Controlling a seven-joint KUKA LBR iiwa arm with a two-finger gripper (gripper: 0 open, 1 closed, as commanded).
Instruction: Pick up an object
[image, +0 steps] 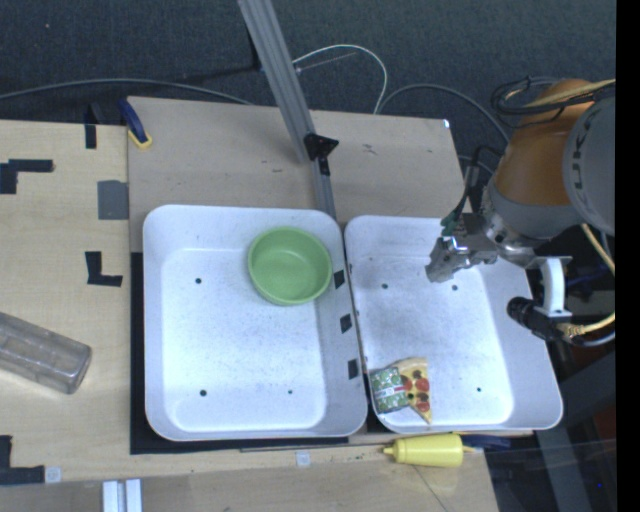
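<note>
Over the upper part of the right bin (520, 395), close to its far wall, the gripper (444, 262) is seen hanging from the grey arm (545, 170) that comes in from the right. Whether it is released or clenched cannot be told from this slant, as the tip is small and blurred; nothing is seen held in it, and contact with the bin floor cannot be judged either.

Two things are offered for picking. A flat snack packet (402, 387), printed green and red, lies in the near left corner of the same bin, against the wall shared with the left bin (165, 330). From the gripper it lies toward the near edge of the bench and a little to the view's left, well apart, with bare bin floor between. Its long axis is judged to run slantwise, from the divider down toward the near wall. A green bowl (290, 265) stands upright in the far right part of the left bin, near the divider; from the gripper it lies almost straight to the view's left, on the other side of that wall.

The packet is judged the likelier target, since no wall need be crossed. Being flat and tucked into a corner, it is likely to be hard to grasp; a closure across its short side would be called for.
</note>
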